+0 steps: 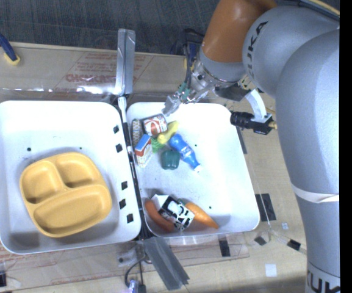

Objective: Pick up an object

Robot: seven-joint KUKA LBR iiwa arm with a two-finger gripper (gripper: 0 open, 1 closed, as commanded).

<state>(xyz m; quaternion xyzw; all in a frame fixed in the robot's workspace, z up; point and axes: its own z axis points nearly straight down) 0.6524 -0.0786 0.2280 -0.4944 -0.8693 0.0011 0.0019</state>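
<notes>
The grey arm [298, 102] fills the right side of the frame, its orange band [230, 26] near the top centre, and it reaches down and leftward to the gripper [174, 104], which hangs over the upper left rim of the right bin [237, 182]. Whether the gripper is spread or pressed together cannot be told from this slant, and nothing is visibly caught in it. Just below and left of the gripper tip lies a small red and white can [154, 126], tilted on its side, at the top of a cluster in the upper left part of the right bin. Beside the can are a yellow piece [168, 130], a blue bottle [183, 151] lying diagonally with its cap toward the lower right, a dark green pepper-like toy [170, 159], and a small red, white and blue carton [143, 149] against the bin's left wall. At the lower edge of the same bin lies an orange carrot-shaped toy [201, 217] with a black and white object [176, 212] resting on it. The left bin [11, 127] holds a yellow divided plate [64, 192] in its lower left part. Both bins sit on a bench [72, 69] covered with brown cardboard, visible along the top of the frame.
</notes>
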